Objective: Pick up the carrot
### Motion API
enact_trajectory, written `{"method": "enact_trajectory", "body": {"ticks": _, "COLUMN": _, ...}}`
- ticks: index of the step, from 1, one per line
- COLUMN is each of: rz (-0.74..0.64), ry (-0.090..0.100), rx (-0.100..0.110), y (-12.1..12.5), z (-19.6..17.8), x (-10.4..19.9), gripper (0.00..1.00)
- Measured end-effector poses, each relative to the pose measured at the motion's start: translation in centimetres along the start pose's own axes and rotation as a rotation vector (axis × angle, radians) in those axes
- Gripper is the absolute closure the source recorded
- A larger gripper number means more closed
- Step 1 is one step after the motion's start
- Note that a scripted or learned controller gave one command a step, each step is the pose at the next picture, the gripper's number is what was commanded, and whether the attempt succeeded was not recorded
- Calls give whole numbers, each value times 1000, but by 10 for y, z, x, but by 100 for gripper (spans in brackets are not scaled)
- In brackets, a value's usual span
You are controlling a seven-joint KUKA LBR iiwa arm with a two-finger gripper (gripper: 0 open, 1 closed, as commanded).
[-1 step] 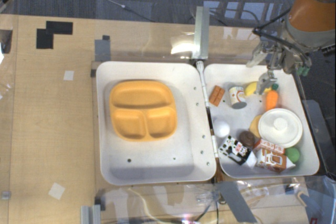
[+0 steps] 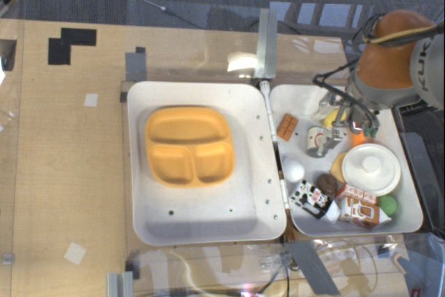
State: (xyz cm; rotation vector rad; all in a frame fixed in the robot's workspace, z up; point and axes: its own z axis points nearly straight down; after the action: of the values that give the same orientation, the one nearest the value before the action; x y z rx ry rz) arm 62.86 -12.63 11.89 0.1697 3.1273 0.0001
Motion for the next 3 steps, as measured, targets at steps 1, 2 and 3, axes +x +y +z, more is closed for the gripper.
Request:
{"method": "enact_trajectory", "body": {"ticks": 1, "rz": 463, "ry": -2, "rx": 1, "y": -12, "z": -40, "x": -15, "gripper": 0}}
{"method": "enact_trajectory", "body": {"ticks": 2, "rz": 444, "ry": -3, "rx": 1, "y": -36, "z": 13, "x": 20, "gripper": 0}}
{"method": "enact_trajectory", "body": {"ticks": 3, "rz": 468, "ry": -5, "rx": 0, "y": -9, "z": 30, "x": 7, "gripper": 0}}
